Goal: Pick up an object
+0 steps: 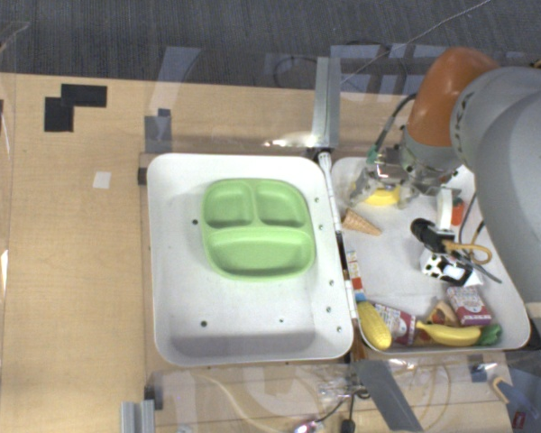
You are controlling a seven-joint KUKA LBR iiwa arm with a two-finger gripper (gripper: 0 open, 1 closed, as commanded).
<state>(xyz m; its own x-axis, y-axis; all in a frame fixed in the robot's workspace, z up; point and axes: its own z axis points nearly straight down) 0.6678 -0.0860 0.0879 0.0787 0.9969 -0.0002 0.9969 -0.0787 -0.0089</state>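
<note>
The claw is low in the far left corner of the right bin, below the arm's orange band. Whether it is released or clenched cannot be told from this view, since the wrist hides it.

A small yellow piece lies directly at the claw's tip, touching or almost touching it; its long axis runs roughly left to right, parallel to the bin's far edge. Nothing shows it being gripped. Just nearer the viewer, beside the bin's left wall, an ice cream cone lies on its side, its long axis slanted, with the narrow tip pointing toward the middle of the bin and slightly toward the near edge.

Further right in the same bin are scissors with dark and yellow handles and a black-and-white toy. Along the near edge lie a corn cob in the near left corner, pointing from far to near, a banana lying left to right, and a red packet.

The left bin holds a green divided plate, set toward its far half, well apart from the claw.
</note>
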